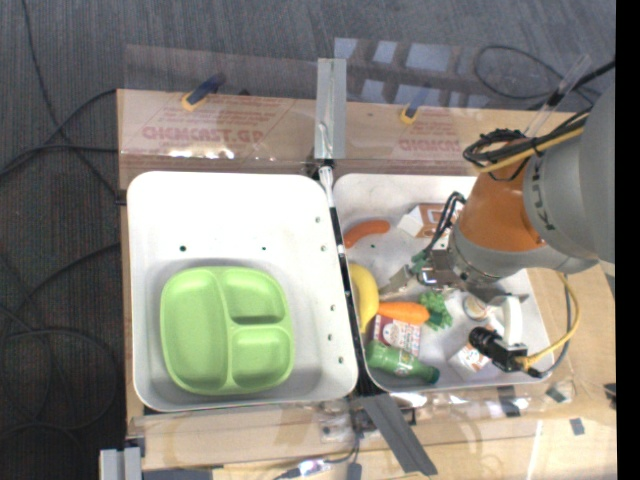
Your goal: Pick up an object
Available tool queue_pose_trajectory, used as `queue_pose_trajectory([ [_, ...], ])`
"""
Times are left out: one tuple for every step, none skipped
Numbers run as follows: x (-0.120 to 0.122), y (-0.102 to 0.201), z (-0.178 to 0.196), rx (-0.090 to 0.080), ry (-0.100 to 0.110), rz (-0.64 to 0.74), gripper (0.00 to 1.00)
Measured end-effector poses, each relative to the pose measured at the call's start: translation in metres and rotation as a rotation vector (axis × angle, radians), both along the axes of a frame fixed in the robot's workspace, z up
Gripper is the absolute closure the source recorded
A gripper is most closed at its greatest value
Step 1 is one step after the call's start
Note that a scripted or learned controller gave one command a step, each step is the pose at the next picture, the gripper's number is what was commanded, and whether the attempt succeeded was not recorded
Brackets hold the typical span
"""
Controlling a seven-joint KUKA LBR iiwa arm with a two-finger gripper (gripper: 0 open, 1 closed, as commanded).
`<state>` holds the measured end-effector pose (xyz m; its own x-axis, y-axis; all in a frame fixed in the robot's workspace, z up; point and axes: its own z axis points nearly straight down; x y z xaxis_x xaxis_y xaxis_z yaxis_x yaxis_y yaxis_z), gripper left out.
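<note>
Right bin: carrot just left of jaws; jaw state unclear.

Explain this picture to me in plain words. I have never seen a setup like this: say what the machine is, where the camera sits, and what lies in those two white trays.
One camera looks down at a slant on a bench. The grey machine with the orange band is a robot arm reaching in from the right. Its gripper hangs low over the right bin, which holds toy food: a banana, a carrot, a sausage and a green bottle. The left bin holds a green divided plate. I cannot tell whether it grips anything.
</note>
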<state>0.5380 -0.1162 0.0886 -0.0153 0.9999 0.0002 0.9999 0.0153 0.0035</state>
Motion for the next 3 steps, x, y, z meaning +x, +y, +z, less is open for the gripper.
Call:
queue_pose_trajectory([
  [-0.051, -0.018, 0.0, -0.003, -0.007, -0.025, 0.0],
  [-0.052, -0.017, 0.008, 0.0, -0.003, -0.026, 1.0],
  [0.021, 0.033, 0.093, -0.001, 0.01, -0.039, 1.0],
])
